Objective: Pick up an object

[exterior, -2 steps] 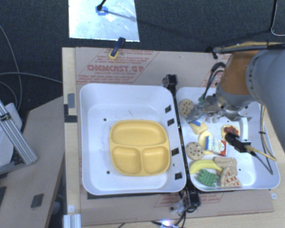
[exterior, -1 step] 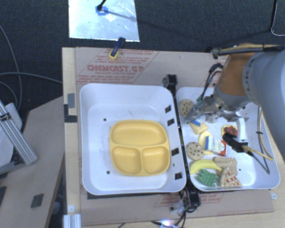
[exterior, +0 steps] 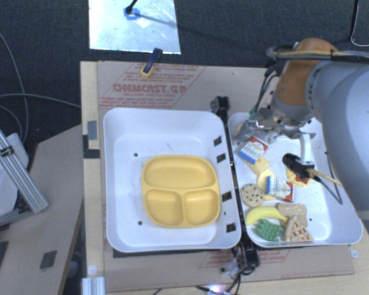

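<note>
The gripper (exterior: 253,129) hangs low at the upper left of the right bin (exterior: 341,229), just above a red-and-blue carton (exterior: 252,149); whether it is open I cannot tell. Crowded toys nearby, possibly touching, could spoil a grasp or get dragged along.

Bench (exterior: 89,183) bears cardboard sheet (exterior: 166,85) (printed), 2 white bins (exterior: 120,183)
</note>
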You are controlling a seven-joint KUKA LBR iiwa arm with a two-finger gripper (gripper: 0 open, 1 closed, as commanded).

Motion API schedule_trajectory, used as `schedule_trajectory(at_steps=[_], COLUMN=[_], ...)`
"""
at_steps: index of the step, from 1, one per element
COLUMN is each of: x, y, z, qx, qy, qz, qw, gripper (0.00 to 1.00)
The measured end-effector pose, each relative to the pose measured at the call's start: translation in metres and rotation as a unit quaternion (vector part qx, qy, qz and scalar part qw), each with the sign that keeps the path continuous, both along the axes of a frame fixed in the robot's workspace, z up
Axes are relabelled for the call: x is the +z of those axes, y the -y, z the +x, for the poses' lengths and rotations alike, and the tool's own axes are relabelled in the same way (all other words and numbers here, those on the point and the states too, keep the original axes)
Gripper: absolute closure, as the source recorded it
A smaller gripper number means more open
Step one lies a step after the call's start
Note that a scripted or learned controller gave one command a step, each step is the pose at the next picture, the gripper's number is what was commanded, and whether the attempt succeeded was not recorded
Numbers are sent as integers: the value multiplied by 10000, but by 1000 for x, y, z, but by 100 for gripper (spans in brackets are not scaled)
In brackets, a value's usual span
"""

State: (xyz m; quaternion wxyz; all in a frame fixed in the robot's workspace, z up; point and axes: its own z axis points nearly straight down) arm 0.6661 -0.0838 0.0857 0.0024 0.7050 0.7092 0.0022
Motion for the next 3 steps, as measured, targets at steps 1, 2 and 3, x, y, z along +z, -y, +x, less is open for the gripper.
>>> schedule_trajectory(at_steps=[1,2,3], x=[11,11,-1], y=[0,0,33], z=[-1,-1,-18], qx=[8,16,-35], qy=[2,-2,-23], qz=[-5,-7,-7], qw=[10000,10000,10000], gripper=[100,0,0])
